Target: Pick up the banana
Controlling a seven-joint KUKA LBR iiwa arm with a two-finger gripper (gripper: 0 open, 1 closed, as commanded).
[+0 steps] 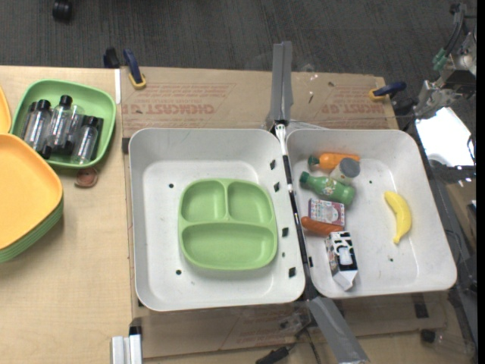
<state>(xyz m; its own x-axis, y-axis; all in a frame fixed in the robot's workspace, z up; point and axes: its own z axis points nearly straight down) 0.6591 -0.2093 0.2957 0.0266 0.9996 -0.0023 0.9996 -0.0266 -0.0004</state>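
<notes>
A yellow banana [399, 215] lies in the right white bin [428, 174], near its right wall. It points roughly from the bin's back to its front, with bare bin floor all around it. Nothing touches it.
Along the right bin's left side lie an orange item [333, 160], a green bottle [327, 188], a pink packet [326, 211] and a white-and-black carton [342, 258]. The left bin [148, 203] holds a green divided plate [227, 226]. A green tray of bottles [64, 123] and orange plates [23, 196] sit far left.
</notes>
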